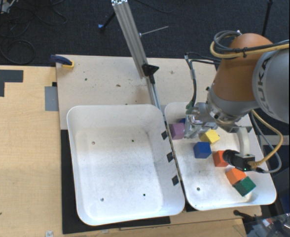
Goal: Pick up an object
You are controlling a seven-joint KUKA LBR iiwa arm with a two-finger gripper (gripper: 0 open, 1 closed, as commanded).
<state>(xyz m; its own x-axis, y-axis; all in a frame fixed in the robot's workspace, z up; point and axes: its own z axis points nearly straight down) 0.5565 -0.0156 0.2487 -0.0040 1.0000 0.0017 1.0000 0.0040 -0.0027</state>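
Purple cube [176, 130] just beside the pincer [190, 128]

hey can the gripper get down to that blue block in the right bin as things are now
Probably yes. The blue block lies open from above in the right bin, with the gripper just beside it. The yellow block sits close, so the fingers may nudge it.

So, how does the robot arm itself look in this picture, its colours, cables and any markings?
The arm is grey, with a rounded orange band above the wrist and dark letters on the grey shell at the right. Yellowish and dark cables loop over the orange part, and one thin cable hangs beside it. The gripper is a small metal-coloured block with a tiny green light.
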